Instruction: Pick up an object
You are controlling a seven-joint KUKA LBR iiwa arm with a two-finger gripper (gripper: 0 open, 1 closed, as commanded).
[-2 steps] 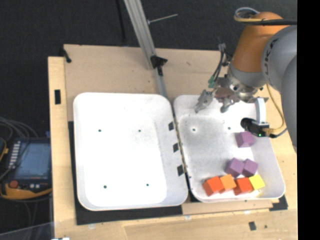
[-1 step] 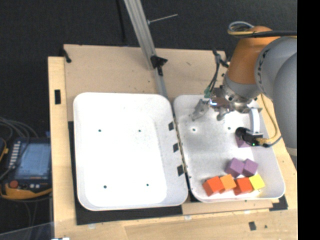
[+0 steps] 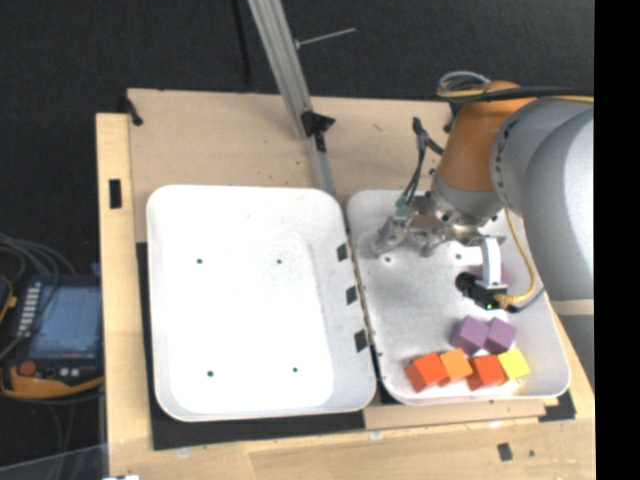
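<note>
The two-finger gripper [image 3: 400, 233] hangs over the upper part of the right-hand shallow white plastic bin [image 3: 420, 288], right of frame centre; whether it is spread or closed I can't tell, and nothing shows in it. The small blocks sit well apart from it, huddled in that bin's lower right corner: two purple cubes [image 3: 482, 334] above a row of orange, red and yellow cubes [image 3: 466, 369]. Packed that tightly, they'd likely resist a clean grab.
</note>
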